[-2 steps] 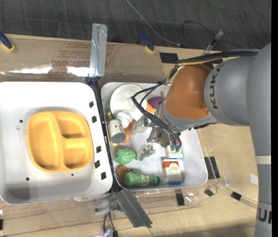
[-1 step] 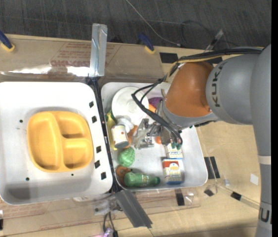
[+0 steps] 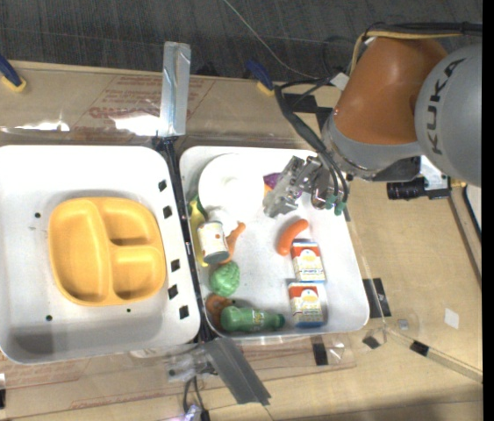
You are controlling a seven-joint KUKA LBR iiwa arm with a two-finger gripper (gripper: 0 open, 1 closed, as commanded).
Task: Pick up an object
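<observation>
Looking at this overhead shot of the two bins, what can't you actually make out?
- Camera view: the gripper is small and blurred, so what its tips touch is unclear.
- A purple object is mostly hidden behind the gripper.
- A brown item is partly covered by the green bottle.
- Labels on the two small cartons are too small to read.

Bare white bin floor lies just below-left of the end effector (image 3: 292, 188). Directly below it, an orange sausage-shaped toy (image 3: 292, 235) and two small cartons (image 3: 307, 261) crowd the way; a white plate (image 3: 229, 182) sits left.
</observation>
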